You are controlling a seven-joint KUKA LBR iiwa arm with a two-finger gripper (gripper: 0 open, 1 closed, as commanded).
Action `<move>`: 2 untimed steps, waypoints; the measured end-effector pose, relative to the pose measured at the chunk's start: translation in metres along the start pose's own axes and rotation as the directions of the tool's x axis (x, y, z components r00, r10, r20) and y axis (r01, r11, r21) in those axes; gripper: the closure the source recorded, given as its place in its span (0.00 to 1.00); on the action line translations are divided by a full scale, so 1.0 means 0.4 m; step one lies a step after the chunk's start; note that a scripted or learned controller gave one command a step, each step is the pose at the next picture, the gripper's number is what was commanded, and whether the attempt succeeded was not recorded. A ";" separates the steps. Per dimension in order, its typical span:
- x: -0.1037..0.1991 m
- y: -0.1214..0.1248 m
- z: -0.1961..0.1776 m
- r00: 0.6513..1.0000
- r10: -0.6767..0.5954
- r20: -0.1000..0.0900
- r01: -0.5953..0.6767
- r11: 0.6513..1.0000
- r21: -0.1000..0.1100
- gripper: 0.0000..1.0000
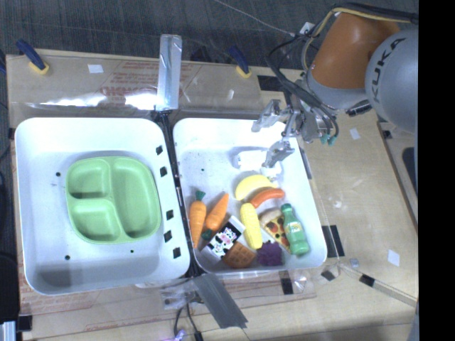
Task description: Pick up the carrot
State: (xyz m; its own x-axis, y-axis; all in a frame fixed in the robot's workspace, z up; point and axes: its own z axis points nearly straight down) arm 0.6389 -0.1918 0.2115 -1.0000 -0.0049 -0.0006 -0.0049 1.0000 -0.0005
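Two white bins [28, 190] are sitting side by side on the bench, 2 carrots [197, 221] lying at the right bin's left wall, while the gripper [274, 130] is hovering open, empty, above.

The arm [387, 55] was grey and rounded, with white KUKA lettering on its shell and a broad orange band just beside that lettering. Black cables looped around the orange band and ran below it to the wrist. There the gripper [279, 135] was bare silvery metal, with a small teal fitting [328, 139] beside it.
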 end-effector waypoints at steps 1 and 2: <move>0.052 0.140 0.305 0.998 -0.069 -0.003 0.069 0.998 -0.003 0.00; 0.187 0.201 0.298 0.999 0.033 0.000 -0.033 0.999 -0.001 0.00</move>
State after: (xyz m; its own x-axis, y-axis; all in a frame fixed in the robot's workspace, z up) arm 0.5638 -0.1120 0.0922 -0.9996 0.0278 -0.0007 0.0278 0.9996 0.0006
